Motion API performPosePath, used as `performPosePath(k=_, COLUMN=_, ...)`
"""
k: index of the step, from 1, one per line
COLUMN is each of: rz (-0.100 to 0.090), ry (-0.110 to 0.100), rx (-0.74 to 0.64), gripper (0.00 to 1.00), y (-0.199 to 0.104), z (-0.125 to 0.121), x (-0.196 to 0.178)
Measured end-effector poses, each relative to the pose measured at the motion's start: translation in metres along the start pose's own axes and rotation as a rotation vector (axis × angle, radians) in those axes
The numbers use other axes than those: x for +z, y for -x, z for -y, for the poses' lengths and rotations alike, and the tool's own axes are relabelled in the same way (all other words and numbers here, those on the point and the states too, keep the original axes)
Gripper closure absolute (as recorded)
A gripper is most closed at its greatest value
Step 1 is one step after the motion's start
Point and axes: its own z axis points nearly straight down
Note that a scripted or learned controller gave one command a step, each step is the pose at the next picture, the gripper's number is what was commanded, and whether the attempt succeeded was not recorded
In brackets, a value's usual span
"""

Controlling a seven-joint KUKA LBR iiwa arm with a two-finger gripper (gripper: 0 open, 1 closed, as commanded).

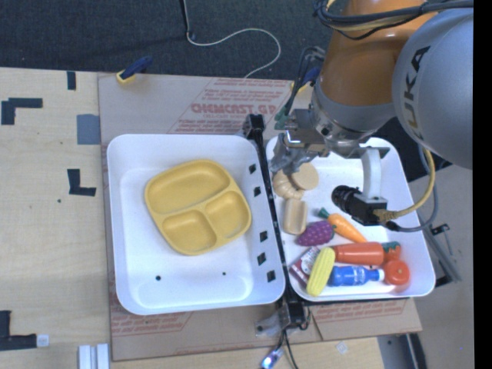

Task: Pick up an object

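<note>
1. Toy food lies in the right bin [410, 181], mostly along its near edge and its left wall. No single piece is marked as the one to pick.
2. A beige round piece [305, 177] and another beige piece [284, 185] sit near the far left corner of this bin, touching each other. Just below them a pale cylinder [294, 215] lies against the left wall.
3. A purple grape bunch [316, 233] lies near the middle, and an orange carrot [347, 227] lies just beside it on the right.
4. Along the near edge there is a yellow corn cob [320, 271], a red sausage [358, 253], a blue and white tube [355, 276] and a red tomato [397, 273], all close together.
5. The claw [290, 151] is above the far left corner of the right bin, just over the beige pieces. I cannot tell if it is released or clenched, and no object is seen in it.
6. A black cylindrical part [357, 204] with a cable is over the middle of the right bin.
7. The left bin [123, 206] holds a yellow divided plate [197, 204] near its centre, with three compartments.
8. Both bins stand on a cardboard sheet [177, 102] on the counter [46, 206].
</note>
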Motion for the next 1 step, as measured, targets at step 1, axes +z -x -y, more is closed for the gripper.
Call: performPosePath(k=1, rz=0.0, ry=-0.012, rx=-0.002, gripper=1.0, y=0.0116, z=0.0237, x=-0.0648)
